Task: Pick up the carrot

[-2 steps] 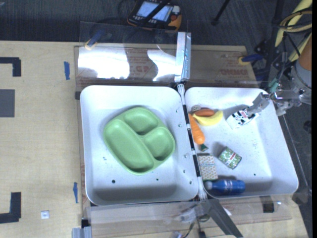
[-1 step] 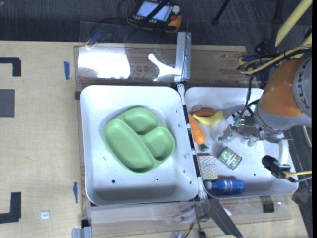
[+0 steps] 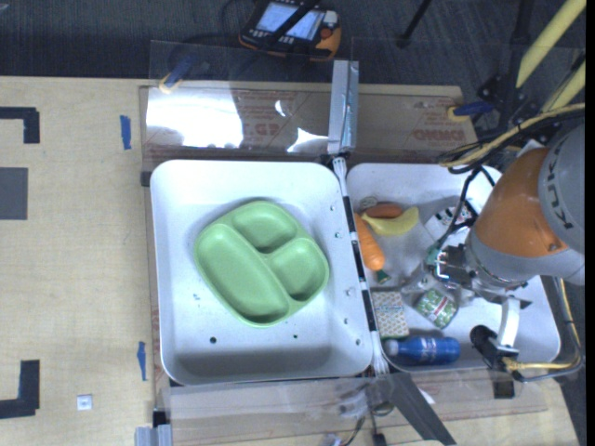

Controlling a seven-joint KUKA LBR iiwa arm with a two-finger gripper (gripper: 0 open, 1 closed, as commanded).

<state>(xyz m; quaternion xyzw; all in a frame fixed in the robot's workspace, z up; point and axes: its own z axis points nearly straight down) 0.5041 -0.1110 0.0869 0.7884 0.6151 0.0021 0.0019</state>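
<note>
The carrot is a small orange piece lying along the left wall of the right bin, pointing toward the front. My gripper hangs low over the middle of that bin, to the right of the carrot and apart from it, just above a green packet. The wrist and its orange band cover much of the bin's right half.
A yellow and orange banana-shaped toy lies behind the carrot. A blue bottle rests along the right bin's front wall, and a speckled pad lies left of the packet. The left bin holds a green divided plate.
</note>
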